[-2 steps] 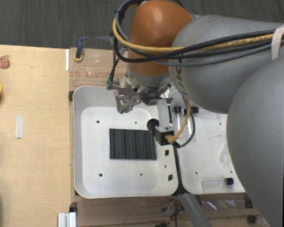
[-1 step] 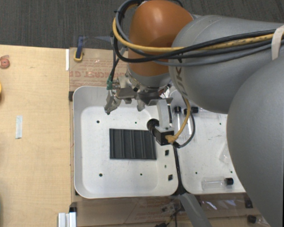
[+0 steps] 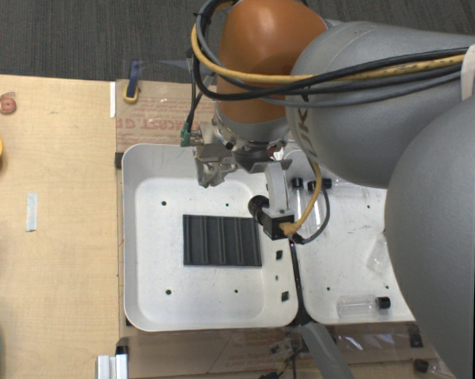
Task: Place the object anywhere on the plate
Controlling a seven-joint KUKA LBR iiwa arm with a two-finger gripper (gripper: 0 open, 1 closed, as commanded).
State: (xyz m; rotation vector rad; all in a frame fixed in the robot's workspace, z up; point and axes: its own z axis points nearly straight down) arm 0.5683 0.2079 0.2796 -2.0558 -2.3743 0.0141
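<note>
Even, bright overhead light; soft glare on the glossy orange dome of the arm (image 3: 266, 38) (sharp throughout), faint shadows inside the shallow white plastic bin (image 3: 143, 220).

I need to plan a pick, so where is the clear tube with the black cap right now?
The clear tube lies in the right bin, near its front edge, below the arm.

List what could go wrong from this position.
1. The tool hangs over the left bin's far edge, away from the dark ridged plate; a release here would likely miss it.
2. A clear tube lies in the right bin, under the arm, which hides much there.
</note>
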